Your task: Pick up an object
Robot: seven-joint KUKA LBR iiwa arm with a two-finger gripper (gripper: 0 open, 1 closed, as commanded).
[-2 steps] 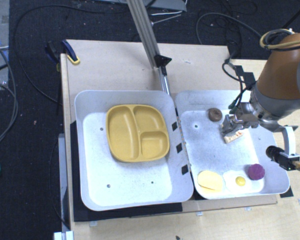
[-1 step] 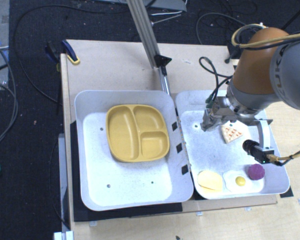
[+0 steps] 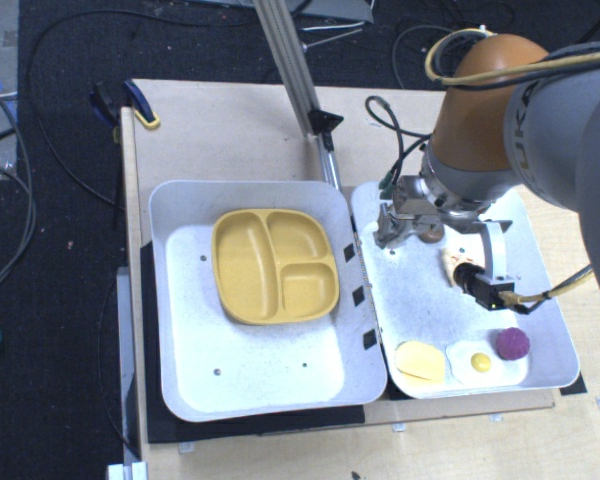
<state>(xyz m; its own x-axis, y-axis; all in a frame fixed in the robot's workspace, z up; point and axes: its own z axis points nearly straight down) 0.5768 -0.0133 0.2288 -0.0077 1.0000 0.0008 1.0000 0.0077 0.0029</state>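
At the near wall of the right bin (image 3: 420,303), three small toy foods sit in a row: a pale yellow piece (image 3: 420,360), a toy fried egg (image 3: 477,362) just beside it, and a purple ball (image 3: 512,343) at the right end. The gripper (image 3: 392,230) hangs over the far half of the same bin, well apart from all three. Each candidate lies toward the camera from it. The pale yellow piece is the most directly in line, while the egg and ball sit further to the right. None shows a marked long axis, though the yellow piece is slightly wider than deep. Whether the gripper is wide or narrow cannot be told, as the wrist and the bulk of the arm (image 3: 540,138) crowd it from above. Nothing is seen held. A small brownish shape (image 3: 432,234) just beside the gripper is too indistinct to name. In the left bin (image 3: 162,238), a yellow divided plate (image 3: 276,266) lies alone.
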